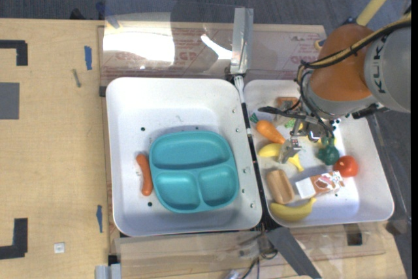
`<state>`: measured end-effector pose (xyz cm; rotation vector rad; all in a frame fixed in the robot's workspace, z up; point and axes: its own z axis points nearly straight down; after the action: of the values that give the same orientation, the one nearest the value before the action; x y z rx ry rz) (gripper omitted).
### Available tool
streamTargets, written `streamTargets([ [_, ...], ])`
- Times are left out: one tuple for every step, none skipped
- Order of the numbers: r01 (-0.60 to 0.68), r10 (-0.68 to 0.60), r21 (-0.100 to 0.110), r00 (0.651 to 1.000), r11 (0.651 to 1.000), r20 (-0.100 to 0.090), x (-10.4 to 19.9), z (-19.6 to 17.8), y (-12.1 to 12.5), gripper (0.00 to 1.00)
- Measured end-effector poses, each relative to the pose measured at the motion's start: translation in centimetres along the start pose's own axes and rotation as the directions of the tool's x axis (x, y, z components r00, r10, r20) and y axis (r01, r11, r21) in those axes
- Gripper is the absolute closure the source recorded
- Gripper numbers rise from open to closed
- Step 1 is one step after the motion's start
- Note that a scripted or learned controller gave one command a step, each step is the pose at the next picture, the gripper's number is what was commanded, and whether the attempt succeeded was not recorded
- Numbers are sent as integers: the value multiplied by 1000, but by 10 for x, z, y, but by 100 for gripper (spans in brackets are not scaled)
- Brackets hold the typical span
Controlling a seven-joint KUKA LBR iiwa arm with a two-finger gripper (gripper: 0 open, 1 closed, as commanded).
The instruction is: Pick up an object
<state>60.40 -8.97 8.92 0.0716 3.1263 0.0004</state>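
Two shallow white bins sit side by side on the wooden bench (46, 140). The left bin (124, 108) holds a teal three-compartment plastic tray (193, 170), with an orange toy hot dog (144, 174) just beside its left edge. Above the right bin (372, 186), the end effector (297, 140) hangs over a yellow toy piece (270, 151), near an orange toy carrot (269, 131), a yellow toy banana (292, 210), a red toy tomato (347, 166) and a green toy vegetable (328, 155).

Toys (287, 170) crowding right bin (375, 170)

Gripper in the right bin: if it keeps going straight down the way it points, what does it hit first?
Likely the small yellow piece just below the gripper, beside the orange carrot. Depth is unclear from this slanted view.
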Motion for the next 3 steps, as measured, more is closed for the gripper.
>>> streamTargets([
  [23,-23,2,1000,1000,-3,60,-1,-36,0],
  [95,-95,-1,995,995,-1,-21,1,2,0],
  [95,-95,1,995,996,10,-24,-12,2,100],
])
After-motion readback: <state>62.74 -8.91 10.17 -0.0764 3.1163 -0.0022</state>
